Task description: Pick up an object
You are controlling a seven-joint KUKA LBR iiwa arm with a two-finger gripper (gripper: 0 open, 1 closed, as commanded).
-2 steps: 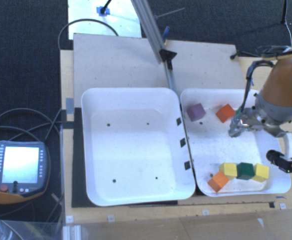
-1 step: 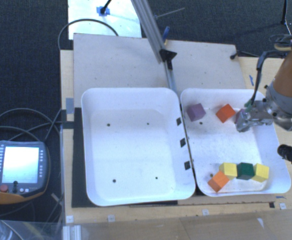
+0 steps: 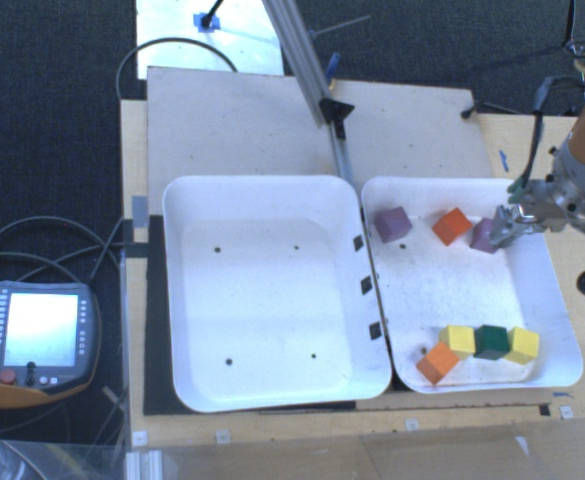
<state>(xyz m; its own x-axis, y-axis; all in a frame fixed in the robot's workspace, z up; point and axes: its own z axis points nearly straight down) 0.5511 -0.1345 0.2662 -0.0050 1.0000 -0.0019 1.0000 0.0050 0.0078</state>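
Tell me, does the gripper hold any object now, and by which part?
Cannot be told: the gripper sits against a purple block in the right bin, but no grasp is visible.

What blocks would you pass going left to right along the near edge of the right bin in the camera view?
Orange block → yellow block → green block → second yellow block.

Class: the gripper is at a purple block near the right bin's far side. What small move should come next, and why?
Probably close the gripper and lift slightly: it sits right against the purple block, beside the orange block. Whether the block lies between its fingers is unclear.
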